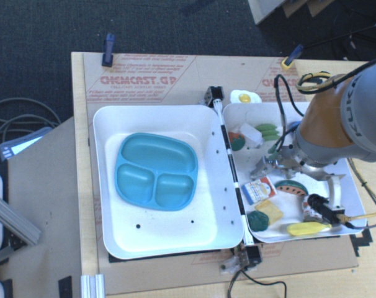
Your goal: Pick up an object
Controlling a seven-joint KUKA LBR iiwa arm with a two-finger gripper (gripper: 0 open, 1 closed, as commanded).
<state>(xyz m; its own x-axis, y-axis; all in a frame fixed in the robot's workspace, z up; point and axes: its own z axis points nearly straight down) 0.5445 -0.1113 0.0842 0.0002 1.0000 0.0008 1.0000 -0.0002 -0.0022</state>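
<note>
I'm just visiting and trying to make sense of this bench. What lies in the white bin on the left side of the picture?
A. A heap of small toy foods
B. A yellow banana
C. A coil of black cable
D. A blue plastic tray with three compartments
D: the blue plastic tray with three compartments lies flat in the shallow white left bin, while the small toy foods sit in the right bin under the arm.

The bench [144, 73] has a brown top with red printed letters. Two shallow white bins lie on it side by side and touching: the left bin [107, 166] and the right bin [355, 191].
</note>
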